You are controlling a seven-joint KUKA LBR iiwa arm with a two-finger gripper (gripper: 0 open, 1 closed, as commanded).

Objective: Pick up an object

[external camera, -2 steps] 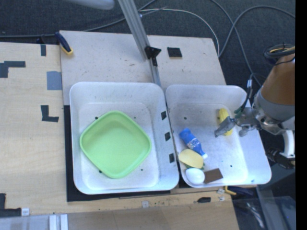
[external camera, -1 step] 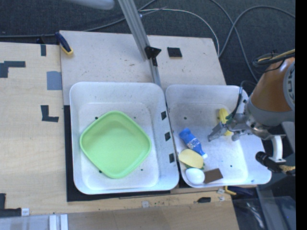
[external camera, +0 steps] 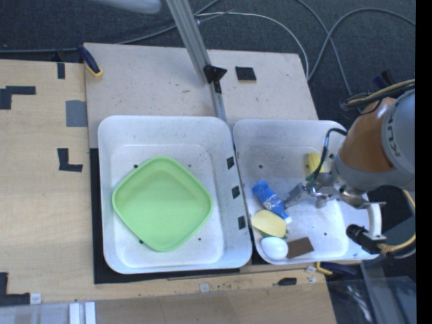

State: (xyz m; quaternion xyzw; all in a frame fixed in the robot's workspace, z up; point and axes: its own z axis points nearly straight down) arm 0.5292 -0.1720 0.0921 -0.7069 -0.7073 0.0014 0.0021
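Green square plastic plate [external camera: 162, 202] sits in left white bin [external camera: 108, 181]. Right white bin [external camera: 270, 130]: blue wrapped packet [external camera: 269, 198], pale yellow oval [external camera: 268, 223], white egg-shaped piece [external camera: 274, 248], brown block [external camera: 299, 247], small yellow item [external camera: 312, 161]. Two-finger gripper [external camera: 297, 194] low beside the packet; finger state unclear.

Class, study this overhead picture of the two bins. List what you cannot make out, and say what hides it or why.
1. The claw: too small and blurred in the camera view to judge its state.
2. The yellow object in the right bin: partly covered by the arm's wrist and cable, so its shape is unclear.
3. The blue object: its label is too small to read.
4. The brown object: too small to identify.
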